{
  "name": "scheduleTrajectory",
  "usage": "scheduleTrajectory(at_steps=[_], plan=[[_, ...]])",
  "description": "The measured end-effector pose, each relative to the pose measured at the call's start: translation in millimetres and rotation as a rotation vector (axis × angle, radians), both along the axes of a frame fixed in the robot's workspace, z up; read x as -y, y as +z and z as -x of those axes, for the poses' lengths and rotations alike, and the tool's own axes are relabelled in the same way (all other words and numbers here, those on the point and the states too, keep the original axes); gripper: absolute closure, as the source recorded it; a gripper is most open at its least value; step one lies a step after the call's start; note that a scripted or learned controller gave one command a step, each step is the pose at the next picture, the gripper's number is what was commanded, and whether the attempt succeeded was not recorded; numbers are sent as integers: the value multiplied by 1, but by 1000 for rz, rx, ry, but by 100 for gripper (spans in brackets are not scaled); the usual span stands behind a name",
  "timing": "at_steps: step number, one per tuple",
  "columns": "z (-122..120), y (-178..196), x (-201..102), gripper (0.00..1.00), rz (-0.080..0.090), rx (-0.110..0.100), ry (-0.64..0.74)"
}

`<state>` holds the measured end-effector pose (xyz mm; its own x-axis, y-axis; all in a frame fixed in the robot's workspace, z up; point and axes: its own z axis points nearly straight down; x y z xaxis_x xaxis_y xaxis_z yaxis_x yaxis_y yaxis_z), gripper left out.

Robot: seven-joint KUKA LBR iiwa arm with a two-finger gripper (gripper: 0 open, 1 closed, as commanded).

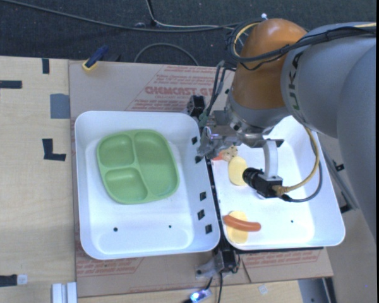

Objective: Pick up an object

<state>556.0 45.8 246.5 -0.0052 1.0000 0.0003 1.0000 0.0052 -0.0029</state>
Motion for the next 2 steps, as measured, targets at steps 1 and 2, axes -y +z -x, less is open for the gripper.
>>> scheduleTrajectory(at_steps=[1,2], plan=[[8,-8,-54,100,1,0,-2],[8,-8,-53,0,1,0,-2]])
